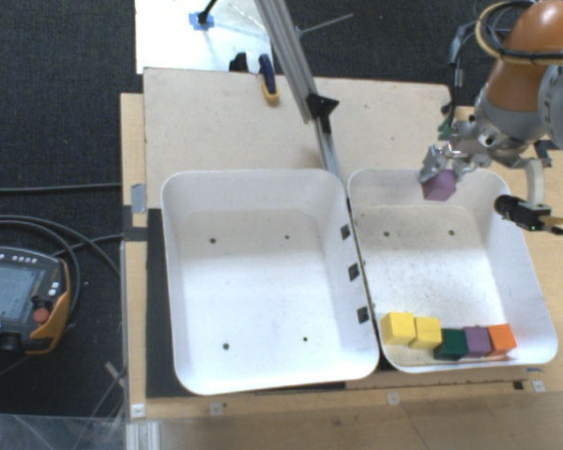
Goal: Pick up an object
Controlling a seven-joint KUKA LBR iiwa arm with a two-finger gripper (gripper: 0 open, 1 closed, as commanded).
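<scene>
My gripper [440, 175] hangs over the far edge of the right bin [521, 261], shut on a purple block [439, 186] that sits between its fingers above the bin floor. Along the near wall of the same bin lie several blocks in a row: a yellow block [398, 327], a second yellow block [427, 332], a dark green block [450, 344], a purple block [477, 340] and an orange block [501, 337].
The left bin [183, 279] stands beside the right one, sharing a middle wall. A slanted metal pole [296, 54] crosses the bench behind the bins. A teach pendant [19, 298] lies on the floor at the left.
</scene>
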